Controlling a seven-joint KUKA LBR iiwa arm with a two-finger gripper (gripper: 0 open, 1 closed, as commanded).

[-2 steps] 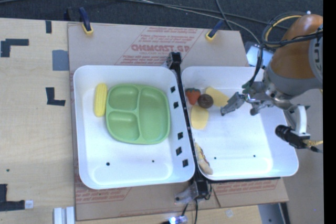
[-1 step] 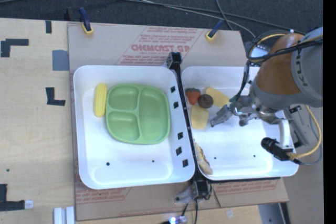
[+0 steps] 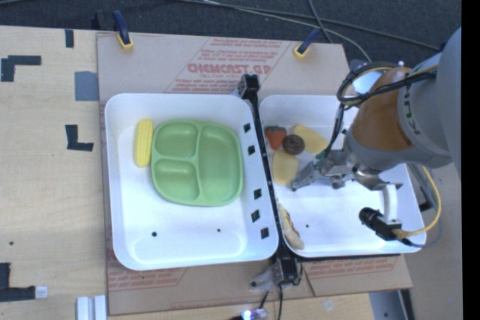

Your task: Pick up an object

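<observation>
bins: two white ones are being shown side by side, left bin (image 3: 124,183) and right bin (image 3: 330,236)
green tray: one (image 3: 199,161), three compartments, being kept in the left bin
corn cob: one (image 3: 143,142), beside the tray
clamps: two are being seen, (image 3: 121,30) and (image 3: 307,45)
small food bits in the right bin: around five are being made out, too bunched up for an exact count

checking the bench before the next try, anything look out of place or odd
Nothing spilled or broken. The yellow corn cob lies on the left bin's floor beside the green divided plate, not in a compartment. In the right bin, a small food piece sits against the divider, apart from the others.
</observation>
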